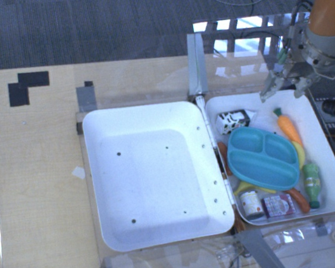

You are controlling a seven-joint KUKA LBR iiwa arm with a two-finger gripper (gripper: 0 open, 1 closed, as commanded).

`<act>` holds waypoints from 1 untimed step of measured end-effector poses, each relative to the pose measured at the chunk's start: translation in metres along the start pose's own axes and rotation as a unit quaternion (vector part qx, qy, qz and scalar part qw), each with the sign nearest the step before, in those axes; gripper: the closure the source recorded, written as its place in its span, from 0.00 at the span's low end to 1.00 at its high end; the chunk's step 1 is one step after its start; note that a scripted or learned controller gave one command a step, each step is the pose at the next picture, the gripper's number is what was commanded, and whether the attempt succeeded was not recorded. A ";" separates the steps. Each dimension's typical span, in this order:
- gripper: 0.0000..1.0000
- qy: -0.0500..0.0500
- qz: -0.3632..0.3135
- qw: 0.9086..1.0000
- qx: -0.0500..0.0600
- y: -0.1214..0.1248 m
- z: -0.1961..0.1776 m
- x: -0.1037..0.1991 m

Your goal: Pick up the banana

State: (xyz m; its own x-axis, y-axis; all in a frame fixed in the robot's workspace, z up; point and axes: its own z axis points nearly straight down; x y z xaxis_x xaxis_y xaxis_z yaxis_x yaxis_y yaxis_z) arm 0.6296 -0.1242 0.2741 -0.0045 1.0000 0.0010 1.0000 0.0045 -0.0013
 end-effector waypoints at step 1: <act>0.00 -0.003 -0.029 0.999 -0.012 -0.060 0.144 0.006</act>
